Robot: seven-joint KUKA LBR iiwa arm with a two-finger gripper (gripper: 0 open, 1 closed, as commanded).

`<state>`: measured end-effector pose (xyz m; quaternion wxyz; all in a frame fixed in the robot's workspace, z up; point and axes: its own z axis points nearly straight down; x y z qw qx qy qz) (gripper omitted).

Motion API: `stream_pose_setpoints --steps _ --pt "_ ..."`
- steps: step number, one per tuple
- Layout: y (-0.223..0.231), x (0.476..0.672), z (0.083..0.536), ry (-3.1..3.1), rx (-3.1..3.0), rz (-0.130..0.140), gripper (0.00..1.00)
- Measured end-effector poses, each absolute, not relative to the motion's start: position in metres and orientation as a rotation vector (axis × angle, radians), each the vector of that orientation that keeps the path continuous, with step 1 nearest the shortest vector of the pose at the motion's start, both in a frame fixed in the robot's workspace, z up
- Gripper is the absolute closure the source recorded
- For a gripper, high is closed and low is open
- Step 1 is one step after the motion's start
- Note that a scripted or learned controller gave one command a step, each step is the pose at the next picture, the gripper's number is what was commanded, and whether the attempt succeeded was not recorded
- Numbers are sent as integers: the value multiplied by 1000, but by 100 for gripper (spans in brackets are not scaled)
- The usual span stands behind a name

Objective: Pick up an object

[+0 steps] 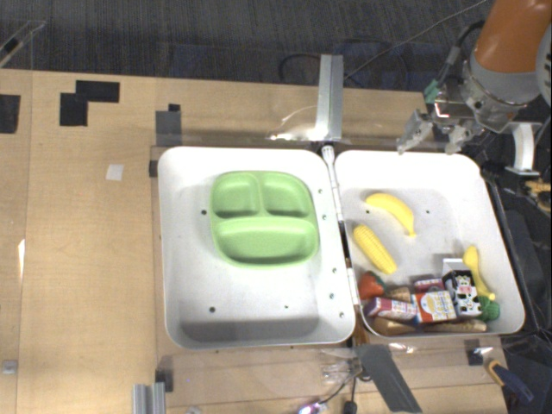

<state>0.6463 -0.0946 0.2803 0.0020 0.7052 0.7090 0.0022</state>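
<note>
Camera view shows the end effector [429, 135] open and holding nothing above the right bin's [496, 198] far rim, banana [391, 210] below.

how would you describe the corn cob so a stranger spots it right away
Look in the right white bin, just beside the divider. The corn cob lies diagonally below the banana. Unlike the smooth curved banana, it is straight with bumpy kernels.

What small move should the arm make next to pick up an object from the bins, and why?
Probably move the gripper forward and down toward the curved yellow banana. The gripper hangs above the far rim of the right white bin with nothing between its fingers, and the banana lies nearest it, apart from the yellow corn cob and the crowded items along the near edge.
</note>
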Motion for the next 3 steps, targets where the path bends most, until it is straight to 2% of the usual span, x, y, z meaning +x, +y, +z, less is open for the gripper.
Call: stream_pose_setpoints --steps 1,2,3 --pt "-64 604 184 2136 2301 4 0" --pt "-87 613 108 2137 2270 30 0" --pt "-119 607 90 2209 2217 14 0"
